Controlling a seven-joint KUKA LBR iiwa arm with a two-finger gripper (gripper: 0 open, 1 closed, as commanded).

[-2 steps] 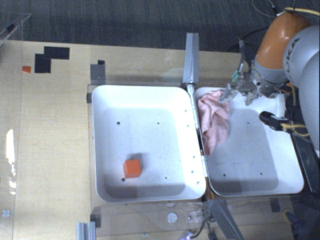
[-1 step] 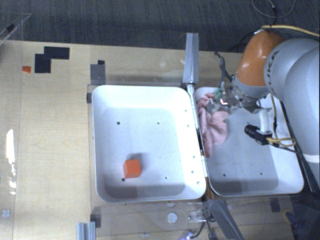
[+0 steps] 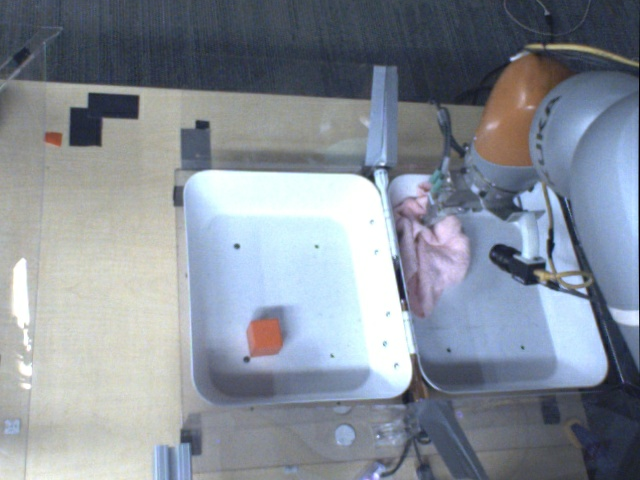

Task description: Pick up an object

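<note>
Camera view: pink cloth [image 3: 432, 253] lies crumpled in the right bin [image 3: 520, 358], against its left wall. Gripper [image 3: 440, 196] sits at the cloth's top edge; we judge it's pinching a fold, w/ fabric bunched at the tips. For a good lift we'd go straight up, slow, since soft cloth slips & drags. Left bin [image 3: 290, 208], smooth white plastic, holds a small orange block [image 3: 265, 337].

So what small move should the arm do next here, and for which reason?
Probably a short straight lift. The pincer sits at the top of the pink cloth in the right bin, and the cloth hangs long below it, bunched near the tips, so raising would show whether it comes along.
</note>
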